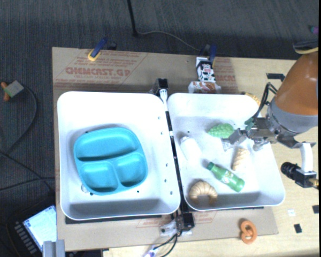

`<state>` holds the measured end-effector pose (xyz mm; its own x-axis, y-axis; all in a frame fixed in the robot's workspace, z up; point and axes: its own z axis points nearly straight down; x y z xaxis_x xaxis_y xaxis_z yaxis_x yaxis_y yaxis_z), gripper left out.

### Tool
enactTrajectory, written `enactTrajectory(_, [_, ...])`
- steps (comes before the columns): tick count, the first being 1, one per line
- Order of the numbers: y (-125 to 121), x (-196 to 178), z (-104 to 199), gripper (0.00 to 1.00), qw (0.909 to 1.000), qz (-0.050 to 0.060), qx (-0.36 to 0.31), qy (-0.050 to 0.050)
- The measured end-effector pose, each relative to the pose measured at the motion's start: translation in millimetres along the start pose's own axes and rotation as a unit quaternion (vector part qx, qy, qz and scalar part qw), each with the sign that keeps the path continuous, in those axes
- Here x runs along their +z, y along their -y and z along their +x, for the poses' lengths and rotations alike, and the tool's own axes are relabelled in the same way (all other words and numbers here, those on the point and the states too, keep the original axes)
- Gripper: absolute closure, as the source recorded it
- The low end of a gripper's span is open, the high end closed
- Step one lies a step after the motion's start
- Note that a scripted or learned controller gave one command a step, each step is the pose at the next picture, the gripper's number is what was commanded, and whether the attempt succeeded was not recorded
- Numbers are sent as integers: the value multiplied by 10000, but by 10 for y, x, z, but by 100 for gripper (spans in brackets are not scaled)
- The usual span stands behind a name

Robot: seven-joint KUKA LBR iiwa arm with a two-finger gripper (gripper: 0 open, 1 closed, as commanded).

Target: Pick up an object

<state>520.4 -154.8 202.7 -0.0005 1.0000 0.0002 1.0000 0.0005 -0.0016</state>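
The pincer (pixel 245 136) hangs over the right bin (pixel 267 194); whether it is released or clenched cannot be told. A green leafy item (pixel 221 130) lies just left of it. A cone (pixel 239 158) lies just below it. A green bottle (pixel 226 176) lies below and left, its label unreadable. A brown shell (pixel 202 191) lies farther below-left. A blue tray (pixel 110 160) sits well left, in the left bin (pixel 69 111). The board (pixel 99 71) behind reads "CHEMCAST GP".
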Motion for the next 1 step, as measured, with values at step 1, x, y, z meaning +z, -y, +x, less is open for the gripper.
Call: enactTrajectory(1, [-421,1148,69,0,10000,-46,0,12])
